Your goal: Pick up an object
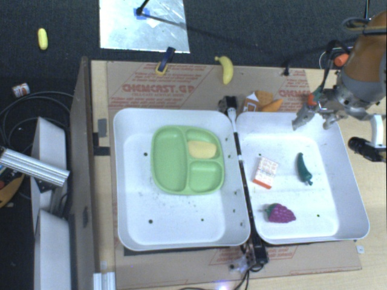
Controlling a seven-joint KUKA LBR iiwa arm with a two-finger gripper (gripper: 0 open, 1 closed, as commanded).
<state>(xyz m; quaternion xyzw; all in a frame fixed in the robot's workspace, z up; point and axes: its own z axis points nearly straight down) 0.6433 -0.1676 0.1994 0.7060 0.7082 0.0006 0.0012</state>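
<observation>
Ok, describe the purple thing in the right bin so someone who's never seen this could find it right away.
Start at the right bin, the white one nearest the arm. Go to its near edge: the bunch of purple grapes lies there on the floor. It is the lone purple, knobbly item; the dark green pepper and the white and orange packet lie farther back.

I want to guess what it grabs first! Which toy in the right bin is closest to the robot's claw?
The green pepper, lying nearer the gripper than the small box or purple grapes.
</observation>
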